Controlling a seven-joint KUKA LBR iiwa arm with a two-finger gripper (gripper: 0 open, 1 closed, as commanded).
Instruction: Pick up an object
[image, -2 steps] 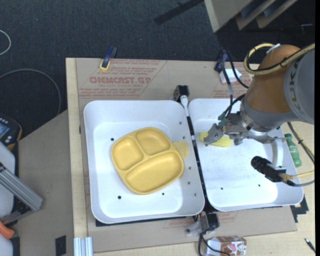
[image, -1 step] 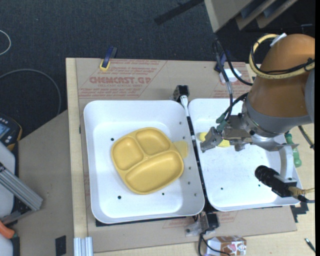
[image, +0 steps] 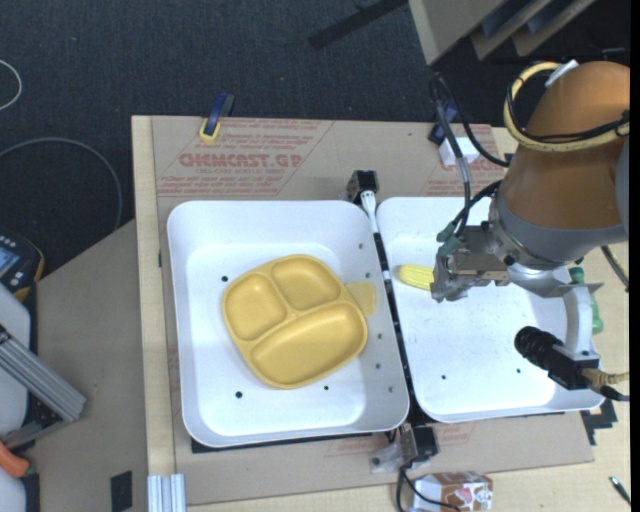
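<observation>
A small yellow object (image: 411, 275), shaped like a corn cob, lies at the left side of the right bin (image: 470, 375), close to the wall between the bins. My gripper (image: 446, 286) is low over the bin, right against the cob's right end. The gripper body hides that end. A yellow divided plate (image: 292, 320) lies in the middle of the left bin (image: 200, 260).
A small pale yellow piece (image: 363, 297) rests by the plate's right rim. Something green (image: 597, 316) shows at the right bin's far right edge, partly hidden by the arm. The bins stand on a cardboard-covered bench (image: 250, 160), held by clamps.
</observation>
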